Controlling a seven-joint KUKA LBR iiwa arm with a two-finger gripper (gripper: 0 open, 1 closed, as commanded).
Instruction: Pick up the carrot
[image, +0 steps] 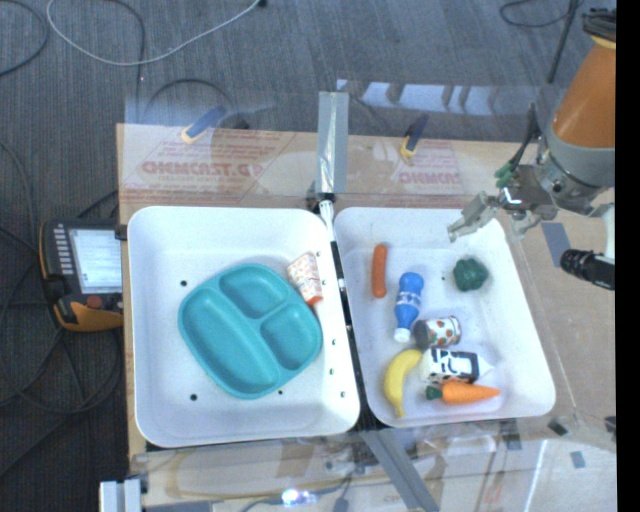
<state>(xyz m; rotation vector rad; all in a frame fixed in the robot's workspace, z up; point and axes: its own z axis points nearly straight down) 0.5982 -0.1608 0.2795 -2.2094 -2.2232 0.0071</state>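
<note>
Two fingers of the gripper (492, 212) stand spread, pinching nothing, above the far rim of the right bin (520, 280). Bare floor lies beneath them, with the green lump (470, 274) nearest. Across the bin, by the near rim, lies the carrot (467, 393), touching the small carton (450, 364) with the banana (402, 378) to its left. A can (438, 331), bottle (408, 303) and sausage (379, 271) crowd the middle.

Desk (230, 165), pale wood-coloured top with faded red lettering, carries two shallow white bins side by side: left bin (160, 400), right bin (530, 370), rims touching at centre. Blue-and-yellow clips (203, 124) near back edge.
</note>
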